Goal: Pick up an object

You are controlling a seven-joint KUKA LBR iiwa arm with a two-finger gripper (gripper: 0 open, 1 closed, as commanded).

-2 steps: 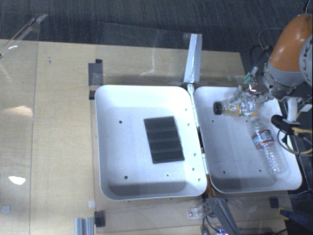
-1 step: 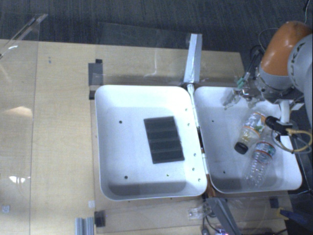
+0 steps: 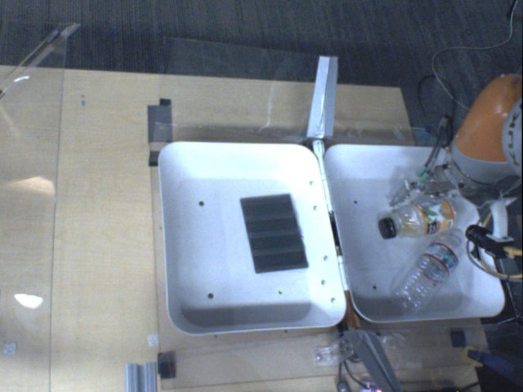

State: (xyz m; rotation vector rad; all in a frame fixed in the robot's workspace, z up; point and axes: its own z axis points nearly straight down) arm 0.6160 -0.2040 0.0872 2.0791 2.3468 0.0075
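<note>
Pale wood worktop (image 3: pixel 90 219) is seen under two white bins. Whether the claw (image 3: pixel 421 188) is open or shut cannot be told. A small bottle (image 3: pixel 418 220) is seen just below the claw, and a clear bottle (image 3: pixel 425 274) lower still. A dark pad (image 3: pixel 274 233) is seen far to its left.

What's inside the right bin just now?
In the right bin lie two plastic bottles: one with a yellow label and dark cap, one clear. The arm covers the bin's far right corner.
</note>
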